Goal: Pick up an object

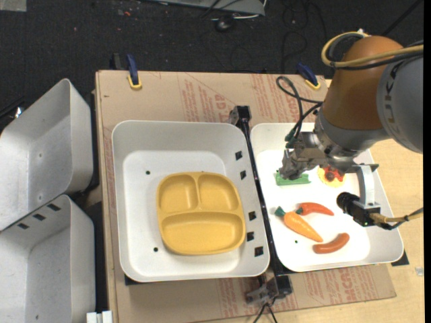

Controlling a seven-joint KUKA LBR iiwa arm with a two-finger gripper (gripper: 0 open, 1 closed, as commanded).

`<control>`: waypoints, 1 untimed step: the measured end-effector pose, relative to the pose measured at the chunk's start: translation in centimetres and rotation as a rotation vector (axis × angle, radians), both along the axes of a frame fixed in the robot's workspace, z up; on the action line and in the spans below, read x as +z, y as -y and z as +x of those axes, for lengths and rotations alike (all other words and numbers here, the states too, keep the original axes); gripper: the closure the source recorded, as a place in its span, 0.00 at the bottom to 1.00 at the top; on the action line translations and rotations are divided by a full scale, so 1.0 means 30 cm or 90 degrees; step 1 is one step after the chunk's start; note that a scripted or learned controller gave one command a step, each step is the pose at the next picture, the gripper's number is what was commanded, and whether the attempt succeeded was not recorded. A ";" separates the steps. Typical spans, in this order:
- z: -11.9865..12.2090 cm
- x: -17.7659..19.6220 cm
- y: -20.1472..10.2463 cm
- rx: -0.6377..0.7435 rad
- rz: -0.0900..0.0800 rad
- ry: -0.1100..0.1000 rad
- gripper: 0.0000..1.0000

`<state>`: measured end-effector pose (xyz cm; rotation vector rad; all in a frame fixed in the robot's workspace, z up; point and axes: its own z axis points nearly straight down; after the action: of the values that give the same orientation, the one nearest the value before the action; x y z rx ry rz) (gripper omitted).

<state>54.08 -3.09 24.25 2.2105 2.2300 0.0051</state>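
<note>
Tool (294, 170): low over the green flat piece (293, 177) near the right bin's (387, 251) far-left corner; grip state cannot be told. Risk: the piece lies flat against the floor, so the tool may slide off and lift nothing. Nearby: carrot (301, 225), orange pepper (315, 208), sausage (330, 243) toward the near edge; yellow divided plate (200, 213) in the left bin (128, 247).
</note>
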 end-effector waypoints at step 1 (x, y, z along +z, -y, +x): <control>0.043 -0.022 -0.182 0.000 0.000 -0.001 1.00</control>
<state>55.36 2.35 23.60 2.2119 2.2307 0.0029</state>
